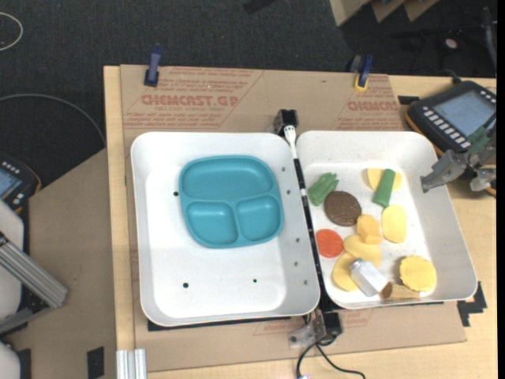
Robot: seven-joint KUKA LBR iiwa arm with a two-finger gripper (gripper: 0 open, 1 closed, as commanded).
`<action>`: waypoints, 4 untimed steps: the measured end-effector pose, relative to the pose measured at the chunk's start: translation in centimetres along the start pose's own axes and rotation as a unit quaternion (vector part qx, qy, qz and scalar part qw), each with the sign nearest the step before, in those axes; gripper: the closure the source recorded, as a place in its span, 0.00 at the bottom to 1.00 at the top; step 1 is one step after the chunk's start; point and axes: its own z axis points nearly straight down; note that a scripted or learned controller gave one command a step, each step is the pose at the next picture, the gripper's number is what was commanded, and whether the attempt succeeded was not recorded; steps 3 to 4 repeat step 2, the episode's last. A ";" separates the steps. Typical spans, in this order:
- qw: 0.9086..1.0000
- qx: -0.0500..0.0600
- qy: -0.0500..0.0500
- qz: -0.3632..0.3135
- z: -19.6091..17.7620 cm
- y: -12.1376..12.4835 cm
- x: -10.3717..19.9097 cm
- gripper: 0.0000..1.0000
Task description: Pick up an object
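Your gripper [432, 180] reaches in low from the right edge, tip pointing left and slightly down, nothing visible in it.

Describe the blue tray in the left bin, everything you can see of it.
The blue tray is a teal, plastic-looking plate with rounded corners and three compartments: one wide section along the far side, two smaller ones nearer the camera. It lies flat, slightly askew, in the far half of the left bin. Nothing lies in it.
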 end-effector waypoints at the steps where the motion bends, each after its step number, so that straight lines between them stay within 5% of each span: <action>1: 1.000 -0.006 -0.001 0.001 -15.6 0.8 3.1 0.00; 2: 1.000 0.002 -0.001 0.003 -15.7 0.7 3.0 1.00; 4: 1.000 0.002 -0.001 0.003 -15.7 0.7 3.0 1.00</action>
